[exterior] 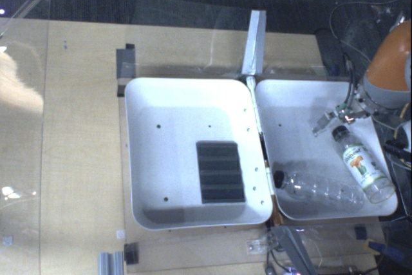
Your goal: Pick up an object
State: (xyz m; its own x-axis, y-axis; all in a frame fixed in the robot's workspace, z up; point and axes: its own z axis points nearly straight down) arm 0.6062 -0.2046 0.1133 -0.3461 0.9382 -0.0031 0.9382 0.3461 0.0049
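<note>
Two white bins on the wooden surface [71,158]. The left bin [145,138] has a black ribbed block [221,172] lying flat near its front middle. The right bin [290,106] has two bottles: a small clear bottle with a green-and-orange label [362,167] lying on its side by the right wall, black cap pointing up toward the arm, and a bigger clear ribbed plastic bottle [318,187] lying along the front wall, dark cap to the left near the divider. The two bottles sit close at the right front corner, possibly touching, hard to tell through the clear plastic.

The gripper [335,118] hangs over the right bin's back right area, just above the labelled bottle's cap. Thin metal fingers look spread apart with nothing between them, though the view is small here.

Handling call: both bottles look empty, so light, slick, and prone to rolling or squirting out when pinched. The big one likely dents. The labelled bottle is nearest; best hold is across its body at the label, square to its long axis, not at the cap. The wall beside it leaves little finger room on that side.
</note>
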